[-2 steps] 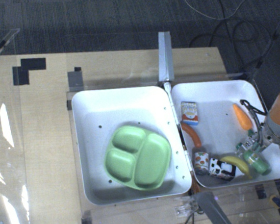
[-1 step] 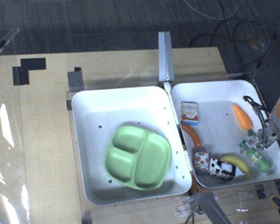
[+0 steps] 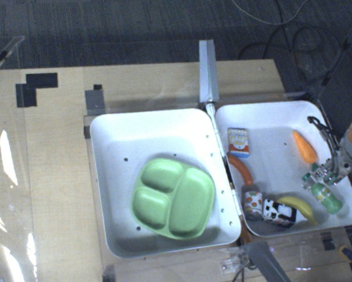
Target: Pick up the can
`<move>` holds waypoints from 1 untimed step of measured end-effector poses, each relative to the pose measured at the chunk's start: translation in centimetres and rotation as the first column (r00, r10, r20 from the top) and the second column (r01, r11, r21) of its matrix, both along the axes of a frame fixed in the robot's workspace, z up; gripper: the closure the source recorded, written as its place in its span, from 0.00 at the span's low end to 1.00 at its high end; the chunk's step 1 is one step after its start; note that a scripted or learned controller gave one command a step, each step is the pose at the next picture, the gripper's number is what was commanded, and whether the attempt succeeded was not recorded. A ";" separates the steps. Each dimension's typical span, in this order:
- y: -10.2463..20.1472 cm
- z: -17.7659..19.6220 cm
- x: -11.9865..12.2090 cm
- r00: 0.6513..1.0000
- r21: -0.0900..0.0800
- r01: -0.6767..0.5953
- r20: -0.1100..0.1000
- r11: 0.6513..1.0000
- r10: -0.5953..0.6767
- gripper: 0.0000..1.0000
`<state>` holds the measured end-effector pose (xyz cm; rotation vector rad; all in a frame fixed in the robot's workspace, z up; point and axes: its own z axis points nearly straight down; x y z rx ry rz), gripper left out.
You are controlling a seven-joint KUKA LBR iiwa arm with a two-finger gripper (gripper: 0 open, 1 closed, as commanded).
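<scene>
The can (image 3: 252,202), small with a brown and white label, stands in the right bin (image 3: 267,119) near its front left corner, just below a red sausage (image 3: 242,169) and touching a black-and-white carton (image 3: 277,212). My gripper (image 3: 320,176) hangs at the bin's right side, about a hundred pixels right of the can. It is directly over a green bottle (image 3: 328,198) and below an orange carrot (image 3: 305,146). Nothing shows between its fingers.
A banana (image 3: 300,207) lies between the carton and the bottle. A small juice box (image 3: 239,142) sits at the right bin's upper left. The left bin (image 3: 115,149) holds a green divided plate (image 3: 173,197). A metal post (image 3: 207,72) stands behind the divider.
</scene>
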<state>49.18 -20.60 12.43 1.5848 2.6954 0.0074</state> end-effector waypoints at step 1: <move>0.1 -3.5 0.0 0.998 0.000 -0.060 -0.002 0.998 0.060 1.00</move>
